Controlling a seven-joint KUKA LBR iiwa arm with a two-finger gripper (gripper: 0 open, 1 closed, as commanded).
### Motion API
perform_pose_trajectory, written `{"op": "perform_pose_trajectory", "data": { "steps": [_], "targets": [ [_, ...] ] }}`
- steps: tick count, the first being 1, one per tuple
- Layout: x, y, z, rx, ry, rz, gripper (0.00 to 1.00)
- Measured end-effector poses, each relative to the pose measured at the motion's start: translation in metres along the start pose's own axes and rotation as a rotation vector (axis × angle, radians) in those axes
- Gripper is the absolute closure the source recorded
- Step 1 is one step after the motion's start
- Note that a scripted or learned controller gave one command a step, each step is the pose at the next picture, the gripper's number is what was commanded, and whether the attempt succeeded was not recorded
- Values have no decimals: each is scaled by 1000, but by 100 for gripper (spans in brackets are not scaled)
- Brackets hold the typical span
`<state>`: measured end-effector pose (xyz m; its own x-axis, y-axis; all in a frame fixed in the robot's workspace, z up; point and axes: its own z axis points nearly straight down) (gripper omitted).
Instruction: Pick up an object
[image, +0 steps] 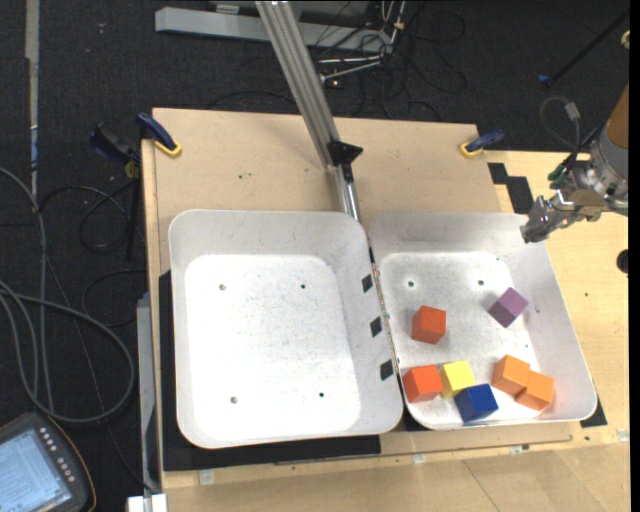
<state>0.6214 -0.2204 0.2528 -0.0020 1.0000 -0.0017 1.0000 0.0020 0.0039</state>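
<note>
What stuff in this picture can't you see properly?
- The arm: cut off by the right edge of the camera view.
- The gripper: too small and blurry to tell how it is set.
- The two orange blocks at the right bin's corner: pressed together, so their touching sides are hidden.

Wooden surface (260, 165); blue-yellow clamps (160, 133) at its rear corners, metal pole (305, 85) over rear edge, screen (35, 468) off its front-left corner.
</note>
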Motion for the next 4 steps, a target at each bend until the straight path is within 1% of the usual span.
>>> {"op": "perform_pose_trajectory", "data": {
  "steps": [1, 2, 3, 4],
  "targets": [
    [58, 7, -8, 2, 3, -7, 100],
    [114, 3, 0, 5, 4, -6, 100],
    [171, 18, 11, 4, 3, -7, 100],
    [222, 24, 23, 6, 3, -6, 100]
  ]
}}
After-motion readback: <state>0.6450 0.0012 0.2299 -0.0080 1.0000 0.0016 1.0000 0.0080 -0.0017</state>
